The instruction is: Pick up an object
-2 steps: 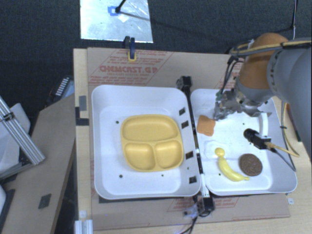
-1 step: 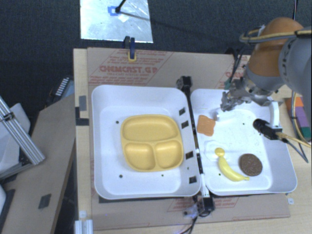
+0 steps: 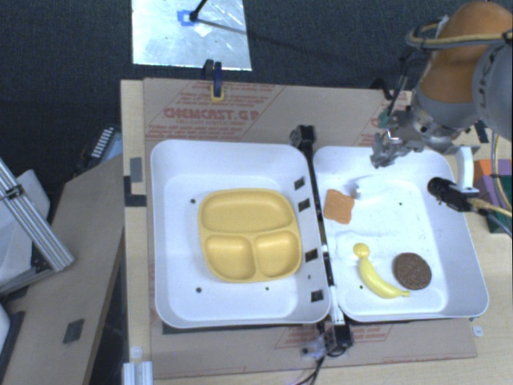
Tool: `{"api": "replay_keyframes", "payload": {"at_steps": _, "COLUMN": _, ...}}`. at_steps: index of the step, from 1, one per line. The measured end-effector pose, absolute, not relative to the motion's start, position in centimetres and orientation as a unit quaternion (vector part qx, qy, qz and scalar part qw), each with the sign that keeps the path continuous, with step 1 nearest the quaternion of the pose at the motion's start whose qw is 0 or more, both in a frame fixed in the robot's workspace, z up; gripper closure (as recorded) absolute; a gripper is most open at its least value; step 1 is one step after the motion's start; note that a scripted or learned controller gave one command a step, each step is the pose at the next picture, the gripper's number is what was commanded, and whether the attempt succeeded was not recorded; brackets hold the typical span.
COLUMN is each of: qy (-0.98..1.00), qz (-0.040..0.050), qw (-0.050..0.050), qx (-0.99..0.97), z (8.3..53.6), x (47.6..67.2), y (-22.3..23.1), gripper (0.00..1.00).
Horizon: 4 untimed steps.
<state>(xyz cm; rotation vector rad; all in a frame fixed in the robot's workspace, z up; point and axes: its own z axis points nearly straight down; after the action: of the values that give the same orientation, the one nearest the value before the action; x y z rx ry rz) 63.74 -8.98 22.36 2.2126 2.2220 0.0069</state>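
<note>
The gripper (image 3: 388, 147) hangs over the far edge of the right bin (image 3: 457, 295); whether it is released or clenched I cannot tell. Well to its left sits the yellow tray (image 3: 244, 235). Below and just left lies the orange piece (image 3: 339, 207), flat enough to slip a pinch. Farther below, the banana (image 3: 377, 277) may roll, and the brown disc (image 3: 412, 270) offers little edge.

Arm (image 3: 465, 62) entering from right, pincer (image 3: 385, 152) angled downward
</note>
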Motion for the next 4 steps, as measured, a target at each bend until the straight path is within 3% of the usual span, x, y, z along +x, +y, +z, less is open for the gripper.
{"api": "replay_keyframes", "payload": {"at_steps": 1, "qy": 0.709, "qz": 0.0025, "qw": 0.003, "qx": 0.705, "z": 27.7, "x": 63.9, "y": -9.0, "gripper": 1.0}}
{"api": "replay_keyframes", "payload": {"at_steps": 2, "qy": 0.71, "qz": 0.0007, "qw": 0.0, "qx": 0.704, "z": 26.8, "x": 62.4, "y": -4.9, "gripper": 1.0}}
{"api": "replay_keyframes", "payload": {"at_steps": 4, "qy": 0.71, "qz": 0.0007, "qw": -0.001, "qx": 0.704, "z": 25.3, "x": 57.3, "y": 3.7, "gripper": 1.0}}
